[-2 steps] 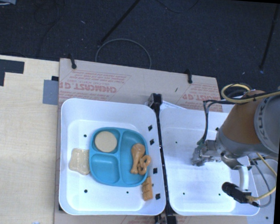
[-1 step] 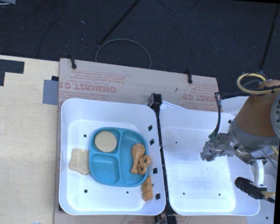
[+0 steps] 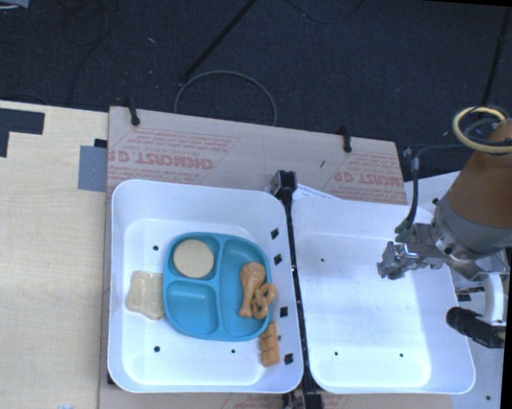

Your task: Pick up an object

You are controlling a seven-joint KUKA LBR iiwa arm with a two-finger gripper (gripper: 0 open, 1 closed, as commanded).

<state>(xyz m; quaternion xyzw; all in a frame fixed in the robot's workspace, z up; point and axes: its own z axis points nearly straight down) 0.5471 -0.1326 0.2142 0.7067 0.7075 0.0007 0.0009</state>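
A blue divided tray lies in the left bin. A round tan cookie sits in the tray's upper-left compartment, and a tan pretzel-like piece rests in its right compartment. A pale beige slice lies on the bin floor just left of the tray. A small orange-brown piece sits by the tray's lower right corner. My gripper hangs over the right bin, near its right side, far from all the objects. Nothing shows between its fingers.
A black divider runs between the two bins. Cardboard lies under and behind the bins. A wooden bench top spreads to the left. A black part of the arm sticks out at the right bin's rim.
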